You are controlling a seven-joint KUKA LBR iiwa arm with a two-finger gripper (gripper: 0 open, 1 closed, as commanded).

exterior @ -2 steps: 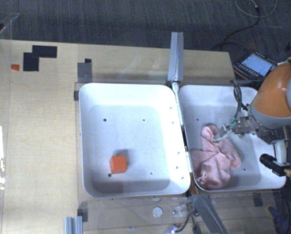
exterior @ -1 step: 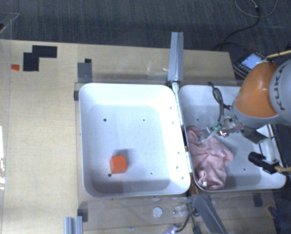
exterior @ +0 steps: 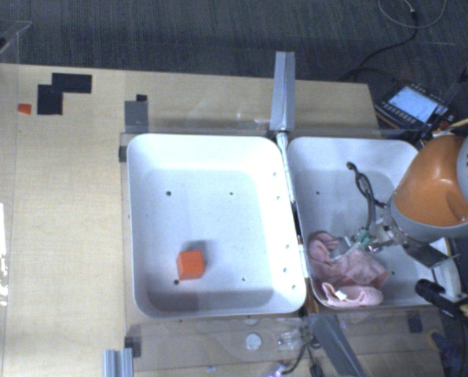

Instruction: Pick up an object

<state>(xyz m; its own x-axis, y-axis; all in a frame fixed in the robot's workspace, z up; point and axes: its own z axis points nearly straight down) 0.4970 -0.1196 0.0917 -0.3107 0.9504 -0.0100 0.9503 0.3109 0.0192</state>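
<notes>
Two shallow white bins with rounded corners and smooth, matte floors were set side by side on a pale wooden bench (exterior: 61, 234). In the left bin (exterior: 151, 163), a small orange block (exterior: 191, 265) with flat faces and crisp edges was seen near the front wall, left of centre, well apart from everything else. In the right bin (exterior: 328, 171), a soft pink cloth (exterior: 345, 269) lay crumpled in loose folds against the front wall, close to the divider between the bins; a paler, rolled edge of it was pressed near the rim.

The arm (exterior: 442, 191) was reached in from the right, its glossy orange band rounded like a dome above the grey wrist. The gripper (exterior: 358, 242) was lowered over the upper part of the cloth, and thin dark cables were looped above it. Whether the gripper was released or clenched could not be told, and no hold on the cloth could be confirmed.

A grey metal post (exterior: 283, 93) stood upright behind the bins at their junction.
</notes>
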